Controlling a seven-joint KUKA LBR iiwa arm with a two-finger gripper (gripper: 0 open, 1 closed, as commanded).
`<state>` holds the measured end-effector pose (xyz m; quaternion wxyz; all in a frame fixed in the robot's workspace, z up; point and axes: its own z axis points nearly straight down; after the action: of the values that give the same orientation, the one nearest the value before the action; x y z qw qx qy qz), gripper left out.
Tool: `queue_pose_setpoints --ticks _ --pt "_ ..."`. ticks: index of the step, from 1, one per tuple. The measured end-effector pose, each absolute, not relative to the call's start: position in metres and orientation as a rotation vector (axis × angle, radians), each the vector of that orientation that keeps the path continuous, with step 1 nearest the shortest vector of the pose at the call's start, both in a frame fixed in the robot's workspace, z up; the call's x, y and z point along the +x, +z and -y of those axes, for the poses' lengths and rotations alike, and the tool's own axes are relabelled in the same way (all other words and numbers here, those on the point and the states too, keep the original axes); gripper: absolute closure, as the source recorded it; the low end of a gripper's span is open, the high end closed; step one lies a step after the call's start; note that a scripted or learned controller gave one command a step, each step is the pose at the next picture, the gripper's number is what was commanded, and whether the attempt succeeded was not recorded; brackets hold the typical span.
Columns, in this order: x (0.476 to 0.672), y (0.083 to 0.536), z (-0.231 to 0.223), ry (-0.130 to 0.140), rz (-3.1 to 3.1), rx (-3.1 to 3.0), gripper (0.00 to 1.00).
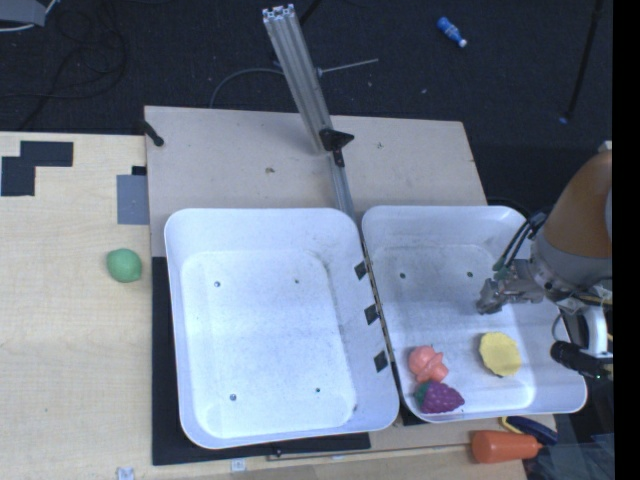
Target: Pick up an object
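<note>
Seemingly mid-approach, the gripper (493, 299) hangs low over the right bin (450, 233); its grip state I cannot tell; the yellow toy (499, 353) lies nearest, likeliest target.

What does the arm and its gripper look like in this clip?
The arm enters as a bulky rounded segment, grey with a broad orange band. Below it a darker grey wrist narrows to a small metallic grey gripper. Thin dark and greenish cables run from the wrist down to the gripper. A black and white fitting sits under the wrist.
</note>
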<state>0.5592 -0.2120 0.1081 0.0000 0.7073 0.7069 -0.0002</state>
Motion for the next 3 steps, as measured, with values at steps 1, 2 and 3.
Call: queue_pose_setpoints --ticks 1,2,3 --pt "0.570 0.160 0.212 0.003 -2.219 2.219 1.00" --pt "0.570 0.202 0.213 0.002 -2.219 2.220 1.00" --pt "0.570 0.232 0.213 0.002 -2.220 2.220 1.00"
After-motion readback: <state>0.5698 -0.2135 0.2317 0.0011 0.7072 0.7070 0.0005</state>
